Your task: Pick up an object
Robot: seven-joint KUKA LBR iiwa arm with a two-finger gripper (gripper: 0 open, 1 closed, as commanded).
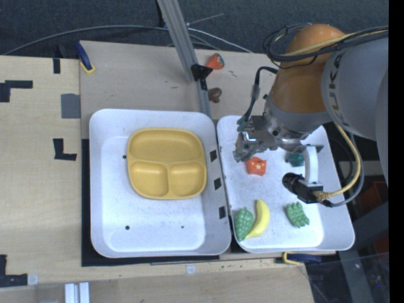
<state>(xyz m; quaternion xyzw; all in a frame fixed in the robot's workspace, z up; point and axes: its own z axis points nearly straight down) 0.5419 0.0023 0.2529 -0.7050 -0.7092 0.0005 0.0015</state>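
Nearest me in the right bin [338,235] I note a banana [259,219] lying against a green leafy toy [243,221], with a second green piece [296,214] just to its right, all loose and free to lift. Farther in, a small red object [255,166] sits just beneath the gripper [247,145], which I judge is lined up over it as the target; its grasp state I cannot tell. The left bin [107,232] carries a yellow divided plate [167,163].

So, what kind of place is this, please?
Probably a robot test bench in a lab: a grey arm over two white bins, with toy food like a banana and a yellow divided plate.
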